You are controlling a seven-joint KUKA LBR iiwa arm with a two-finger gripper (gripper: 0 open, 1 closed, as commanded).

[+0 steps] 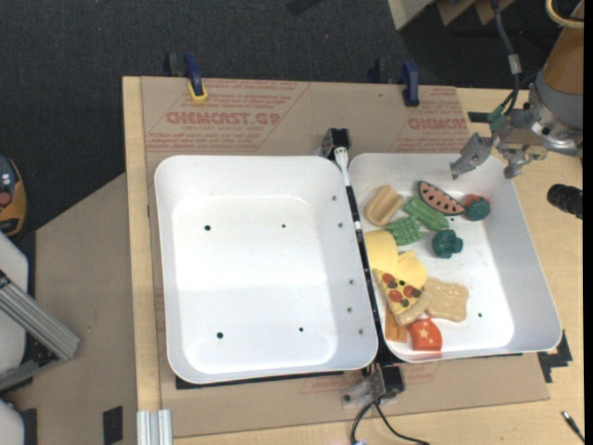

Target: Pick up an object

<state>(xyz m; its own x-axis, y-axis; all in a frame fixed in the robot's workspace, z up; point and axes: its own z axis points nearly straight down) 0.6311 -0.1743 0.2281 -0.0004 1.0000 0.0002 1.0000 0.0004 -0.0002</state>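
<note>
Pincer: we see the gripper point(492, 161) at the far right edge of the right bin point(519, 276), its two fingers spread wide with nothing between them.
Arm: the grey arm point(563, 82) with its orange band comes in from the far right corner of the bench.
Nearest object: a watermelon slice point(439, 198) lies just near and left of the gripper, apart from it; we judge it the most likely pick.
Its long axis: the slice runs from far-left to near-right, slightly slanted, so we judge the fingers would need to close across its short side.
Direction of the coming move: we think a short travel down and toward the near-left is what it calls for.
Close neighbours: a dark green piece point(476, 209) touches the slice's right end, and a green bean-like pod point(425, 214) lies just beside it on the near side; both could get caught in a grasp.
Further out: a bread roll point(383, 204), a broccoli-like piece point(447, 243), cheese point(380, 248), a pizza slice point(400, 292), toast point(446, 299) and a tomato point(425, 334) crowd the bin's left and near part.
Left bin point(250, 267): it sits touching the right bin along a shared edge, well apart from the gripper.
</note>
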